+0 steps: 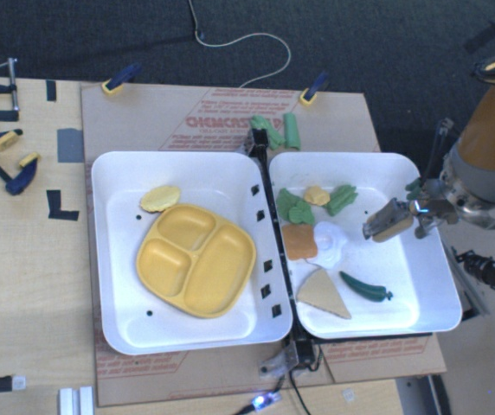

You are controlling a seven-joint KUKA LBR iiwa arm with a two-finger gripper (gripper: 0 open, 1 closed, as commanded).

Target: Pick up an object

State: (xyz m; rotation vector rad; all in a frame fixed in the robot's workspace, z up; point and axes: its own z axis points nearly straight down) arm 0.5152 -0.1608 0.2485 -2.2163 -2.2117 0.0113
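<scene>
White plastic bins sit side by side on a cardboard-covered counter (221,115). The left bin (109,258) holds a yellow divided tray (197,260) and a small yellow piece (160,198) beside its upper left. The right bin (421,301) holds green pieces (298,206), a small yellow item (318,196), an orange-brown block (300,242), a white object (330,239), a tan wedge (323,294) and a dark green pepper (366,287). The pincer (376,228) hovers over the right bin's right half, just beside the white object; whether it is open or closed cannot be told, and nothing is seen in its grip.
</scene>
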